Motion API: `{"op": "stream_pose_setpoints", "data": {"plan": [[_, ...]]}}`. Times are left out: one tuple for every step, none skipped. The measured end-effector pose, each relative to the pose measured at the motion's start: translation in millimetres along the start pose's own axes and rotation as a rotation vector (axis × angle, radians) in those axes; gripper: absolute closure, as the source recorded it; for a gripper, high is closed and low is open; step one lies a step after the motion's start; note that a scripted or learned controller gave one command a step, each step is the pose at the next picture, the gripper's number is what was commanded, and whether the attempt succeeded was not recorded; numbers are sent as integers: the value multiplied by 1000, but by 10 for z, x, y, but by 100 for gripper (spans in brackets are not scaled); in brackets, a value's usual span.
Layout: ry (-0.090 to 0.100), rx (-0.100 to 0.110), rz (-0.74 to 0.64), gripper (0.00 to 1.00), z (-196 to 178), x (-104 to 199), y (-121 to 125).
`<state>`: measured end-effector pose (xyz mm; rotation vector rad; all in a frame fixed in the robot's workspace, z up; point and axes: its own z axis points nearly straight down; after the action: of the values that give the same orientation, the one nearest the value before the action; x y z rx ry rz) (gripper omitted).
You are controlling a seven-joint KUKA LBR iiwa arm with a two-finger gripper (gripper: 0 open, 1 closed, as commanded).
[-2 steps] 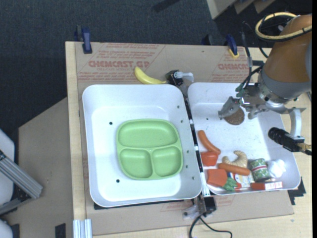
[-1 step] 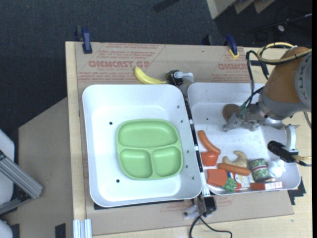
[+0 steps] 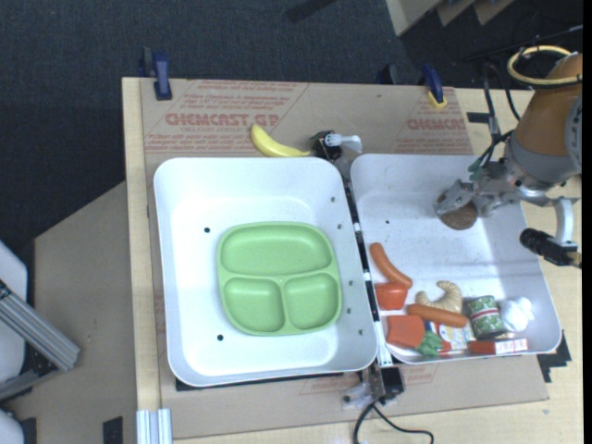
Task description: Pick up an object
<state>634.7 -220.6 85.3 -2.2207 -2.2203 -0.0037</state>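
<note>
Dark carpet surrounds a wooden bench topped with brown cardboard printed in red lettering, held by a blue clamp at the far left and another blue clamp at the far right.

Landmark: right bin, white, shallow.

- Brown rounded object: inside the right bin, upper part, close to the far wall, resting on the bin floor as far as can be judged.
- Gripper: directly over the brown rounded object, at or touching its top. Metal fingers crowd the object; whether they close on it or stand apart cannot be told from this angle. Not clear that anything is held.
- Arm: grey with orange band, entering from the right, above the right bin's far right corner.
- Clutter in the right bin's near end: orange carrot-like piece near the left wall; red block just below it; orange sausage shape; tan knobbly item; small green-labelled can; white crumpled thing at the near right corner; green bit by an orange flat piece.
- Left of the right bin, touching it along the edge: left bin, holding a green divided tray, three compartments.
- Beyond the bins, on the cardboard: yellow banana, and a small black-and-white device near the gap between bins.
</note>
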Motion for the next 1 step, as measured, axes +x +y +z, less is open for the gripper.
{"op": "stream_pose_setpoints", "data": {"plan": [[-1,2,-3,0,5,509,91]]}}
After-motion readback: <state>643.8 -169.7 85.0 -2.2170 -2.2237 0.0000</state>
